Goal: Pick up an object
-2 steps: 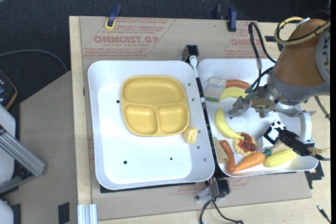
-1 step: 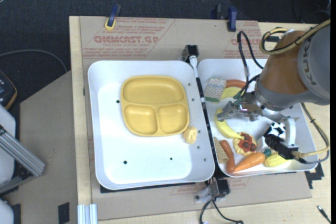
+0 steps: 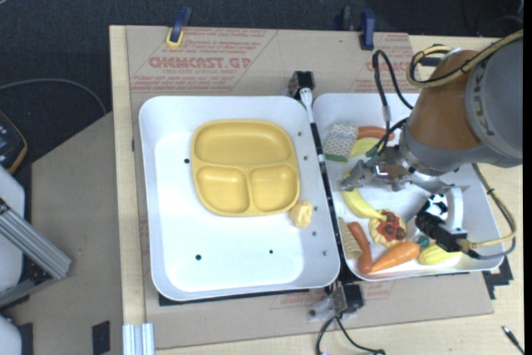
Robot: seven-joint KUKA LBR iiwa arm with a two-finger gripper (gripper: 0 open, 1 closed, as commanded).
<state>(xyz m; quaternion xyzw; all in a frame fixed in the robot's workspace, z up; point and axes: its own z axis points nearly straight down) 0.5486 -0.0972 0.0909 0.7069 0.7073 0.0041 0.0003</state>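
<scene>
**Robot arm reaching into a bin of toy food beside a bin with a yellow tray**

A cardboard-covered bench point(image 3: 249, 50) takes up most of the view from above, and two shallow white bins sit on it side by side. The left bin point(image 3: 166, 237) is the larger shape; a yellow divided tray point(image 3: 245, 165) with three compartments lies in its upper half, and a small pale yellow piece point(image 3: 302, 214) rests just off the tray's four o'clock corner, near the bin's right wall.

A grey arm point(image 3: 490, 104) with an orange band comes in from three o'clock and hangs over the right bin point(image 3: 332, 108). Its gripper point(image 3: 370, 172) sits near the middle of that bin, pointing toward nine o'clock, close above the toys. Whether it is clenched or released cannot be told, and nothing can be seen held in it.

Toy food is scattered in the right bin. A green and white piece point(image 3: 339, 140) lies at eleven o'clock of the gripper. A banana point(image 3: 363, 204) lies just below the gripper at six o'clock. An orange carrot point(image 3: 394, 257) lies at five o'clock near the bin's lower wall, with a yellow corn piece point(image 3: 439, 256) beside it at its three o'clock.
</scene>
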